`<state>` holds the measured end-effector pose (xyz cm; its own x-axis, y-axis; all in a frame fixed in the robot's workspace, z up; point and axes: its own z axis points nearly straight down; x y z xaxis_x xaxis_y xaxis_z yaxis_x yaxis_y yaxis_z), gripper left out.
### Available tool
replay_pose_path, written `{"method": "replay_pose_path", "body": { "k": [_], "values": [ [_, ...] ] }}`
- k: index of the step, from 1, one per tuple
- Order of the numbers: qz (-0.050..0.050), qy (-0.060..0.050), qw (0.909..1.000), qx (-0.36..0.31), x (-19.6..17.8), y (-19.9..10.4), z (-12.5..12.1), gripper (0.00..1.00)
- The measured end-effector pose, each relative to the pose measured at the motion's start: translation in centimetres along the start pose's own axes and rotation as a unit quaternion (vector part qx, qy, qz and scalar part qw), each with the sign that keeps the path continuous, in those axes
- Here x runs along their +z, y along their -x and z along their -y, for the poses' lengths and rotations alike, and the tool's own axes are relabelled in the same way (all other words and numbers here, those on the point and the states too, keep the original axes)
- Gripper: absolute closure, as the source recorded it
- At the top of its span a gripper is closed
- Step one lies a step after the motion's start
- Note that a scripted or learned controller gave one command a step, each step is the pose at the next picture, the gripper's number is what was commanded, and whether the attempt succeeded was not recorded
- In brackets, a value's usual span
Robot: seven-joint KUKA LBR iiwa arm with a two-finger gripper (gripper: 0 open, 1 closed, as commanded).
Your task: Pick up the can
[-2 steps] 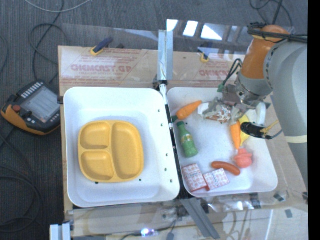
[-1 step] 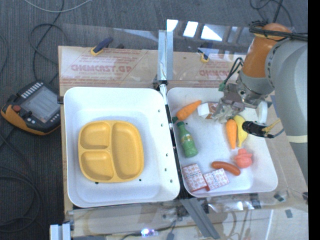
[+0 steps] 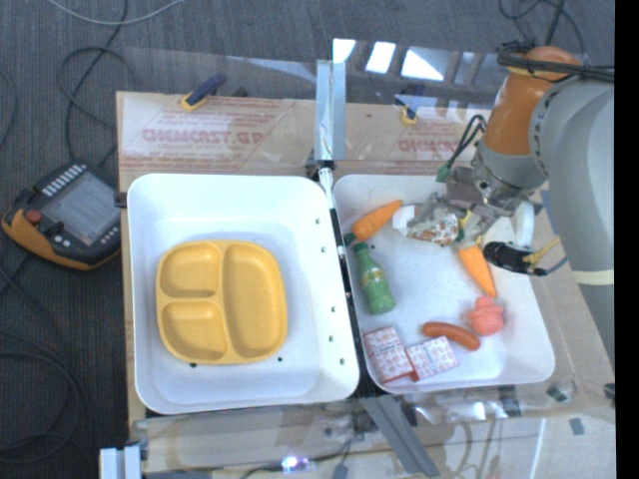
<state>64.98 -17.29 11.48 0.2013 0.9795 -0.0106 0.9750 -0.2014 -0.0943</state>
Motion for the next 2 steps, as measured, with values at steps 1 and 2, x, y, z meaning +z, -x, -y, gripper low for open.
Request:
{"method": "replay_pose_path", "body": {
  "k": [1,2],
  "values": [
    [0.000,-0.002,1.0000,0.000,-0.72,0.00,0.10,1.00],
    [0.001,-0.002,1.0000,0.000,-0.72,0.00,0.10,0.00]
  ]
}}
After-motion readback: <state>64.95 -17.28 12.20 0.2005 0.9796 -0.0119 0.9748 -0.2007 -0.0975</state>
